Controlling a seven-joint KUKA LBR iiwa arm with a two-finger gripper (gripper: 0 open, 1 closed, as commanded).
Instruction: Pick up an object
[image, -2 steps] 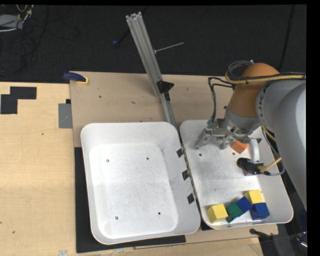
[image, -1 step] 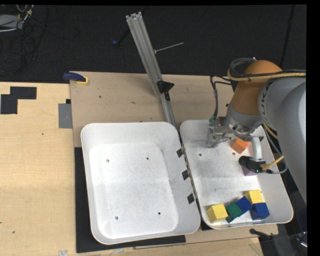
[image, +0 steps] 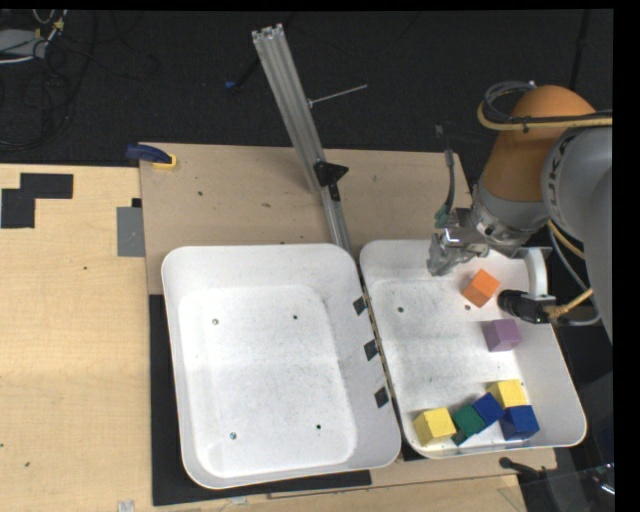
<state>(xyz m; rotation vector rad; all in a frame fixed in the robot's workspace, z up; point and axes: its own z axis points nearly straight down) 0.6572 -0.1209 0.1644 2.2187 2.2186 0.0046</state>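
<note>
**Arm over the right bin, blocks loose below**

The grey arm, with its orange band above the wrist, reaches in from the right and hangs over the far end of the right bin. Its hand points down near the bin's far left corner. Whether the hand is spread or closed cannot be told from this slanted view, and no block can be seen in its grasp.

An orange block lies on the bin floor just beside the hand, to its right and a little nearer the camera. A purple block sits near it, further toward the near side. At the bin's near right corner a cluster of blocks is packed together: a yellow block on the left, a green block touching it, a blue block next, a second yellow block behind, and another blue block at the right end.

The left bin stands against the right one, joined by small black clips along the shared edge. Both rest on the wooden surface. A slanted aluminium rail rises from behind the bins.
</note>
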